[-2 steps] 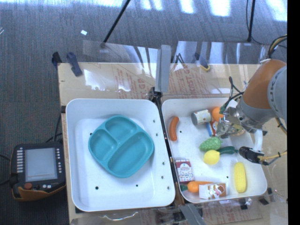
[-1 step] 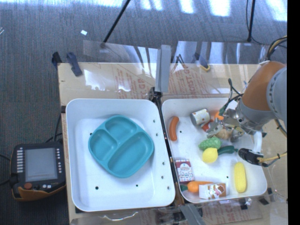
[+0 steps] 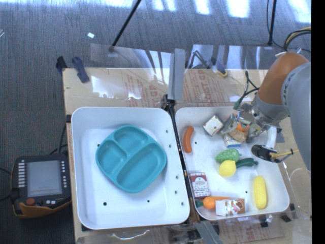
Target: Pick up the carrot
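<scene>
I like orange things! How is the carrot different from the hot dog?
The carrot is bright orange and lies sideways at the bin's near edge, next to a small carton. The hot dog is darker reddish-orange and lies lengthwise by the bin's left wall, with nothing touching it. Both are long, rounded play foods in the right bin.
</scene>
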Action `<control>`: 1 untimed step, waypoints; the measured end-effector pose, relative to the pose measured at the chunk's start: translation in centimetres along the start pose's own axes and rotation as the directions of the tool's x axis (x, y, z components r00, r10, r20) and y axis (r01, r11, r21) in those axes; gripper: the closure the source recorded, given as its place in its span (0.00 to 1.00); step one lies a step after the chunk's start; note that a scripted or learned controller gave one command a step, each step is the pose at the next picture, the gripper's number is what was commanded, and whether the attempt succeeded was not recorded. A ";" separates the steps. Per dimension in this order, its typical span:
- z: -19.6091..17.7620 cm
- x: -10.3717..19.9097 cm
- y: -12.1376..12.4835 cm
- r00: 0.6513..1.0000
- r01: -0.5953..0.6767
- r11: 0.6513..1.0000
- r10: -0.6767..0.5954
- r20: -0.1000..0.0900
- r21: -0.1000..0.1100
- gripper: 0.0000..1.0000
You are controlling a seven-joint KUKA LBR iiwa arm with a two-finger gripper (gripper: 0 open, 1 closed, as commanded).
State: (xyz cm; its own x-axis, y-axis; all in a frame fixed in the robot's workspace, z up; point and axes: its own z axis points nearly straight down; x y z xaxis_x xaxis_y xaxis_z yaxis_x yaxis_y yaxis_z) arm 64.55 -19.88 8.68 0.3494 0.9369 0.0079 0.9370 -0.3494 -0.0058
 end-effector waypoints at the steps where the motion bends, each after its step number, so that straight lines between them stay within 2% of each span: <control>1: -1.0 0.0 0.0 1.000 0.005 1.000 -0.005 0.003 0.000 1.00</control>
State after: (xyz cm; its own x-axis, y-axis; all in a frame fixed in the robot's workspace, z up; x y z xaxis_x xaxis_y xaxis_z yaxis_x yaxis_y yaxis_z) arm 64.57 -19.89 9.72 0.3448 0.9387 0.0048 0.9387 -0.3447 -0.0058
